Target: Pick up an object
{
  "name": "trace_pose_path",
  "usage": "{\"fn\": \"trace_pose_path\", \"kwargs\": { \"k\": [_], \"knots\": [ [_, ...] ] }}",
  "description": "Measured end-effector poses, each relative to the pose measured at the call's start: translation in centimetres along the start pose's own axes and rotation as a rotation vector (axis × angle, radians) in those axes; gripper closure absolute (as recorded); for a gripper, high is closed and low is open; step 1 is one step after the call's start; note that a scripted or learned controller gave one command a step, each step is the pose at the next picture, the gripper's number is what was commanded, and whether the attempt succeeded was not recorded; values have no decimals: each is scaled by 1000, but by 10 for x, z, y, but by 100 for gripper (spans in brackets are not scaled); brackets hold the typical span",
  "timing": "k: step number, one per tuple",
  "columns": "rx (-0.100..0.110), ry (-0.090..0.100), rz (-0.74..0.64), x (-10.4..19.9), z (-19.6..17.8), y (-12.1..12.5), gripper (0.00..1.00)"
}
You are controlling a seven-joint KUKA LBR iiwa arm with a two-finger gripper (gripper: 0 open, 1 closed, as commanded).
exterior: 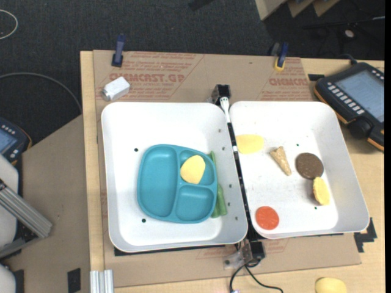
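- Two shallow white bins stand side by side on a cardboard sheet (183, 72) that covers the bench.
- The left bin (119, 157) holds a blue divided plate (162, 191), and a yellow lemon-like object (193, 170) lies in the upper right compartment of this plate.
- A green object (218, 200) lies along the right edge of the plate, partly under it, close to the wall of the bin.
- The right bin (324, 127) holds five small objects, all apart from each other or nearly so.
- A pale yellow piece (249, 143) lies near the left wall of the right bin.
- A tan cone-shaped piece (281, 160) lies to the right of it, near the middle of the bin.
- A brown round object (309, 165) lies further right, and a small yellow piece (321, 191) lies just below it, very near or touching.
- An orange-red disc (267, 218) lies near the front left corner of the right bin.
- A small white object (116, 88) rests on the cardboard behind the left bin.
- A blue clamp (118, 50) and a yellow clamp (281, 55) sit at the far edge of the cardboard.
- A black handheld controller (357, 96) lies to the right of the bench.
- About the gripper I cannot say if it is open or closed.
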State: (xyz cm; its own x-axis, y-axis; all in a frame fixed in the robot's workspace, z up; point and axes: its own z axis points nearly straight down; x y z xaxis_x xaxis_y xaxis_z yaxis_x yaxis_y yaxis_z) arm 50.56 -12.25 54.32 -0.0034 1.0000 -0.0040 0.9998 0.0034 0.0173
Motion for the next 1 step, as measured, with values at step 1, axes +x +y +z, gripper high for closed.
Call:
{"fn": "trace_pose_path", "kwargs": {
  "k": [1],
  "knots": [
    [27, 6, 7, -9, 101, -30, 100]
  ]
}}
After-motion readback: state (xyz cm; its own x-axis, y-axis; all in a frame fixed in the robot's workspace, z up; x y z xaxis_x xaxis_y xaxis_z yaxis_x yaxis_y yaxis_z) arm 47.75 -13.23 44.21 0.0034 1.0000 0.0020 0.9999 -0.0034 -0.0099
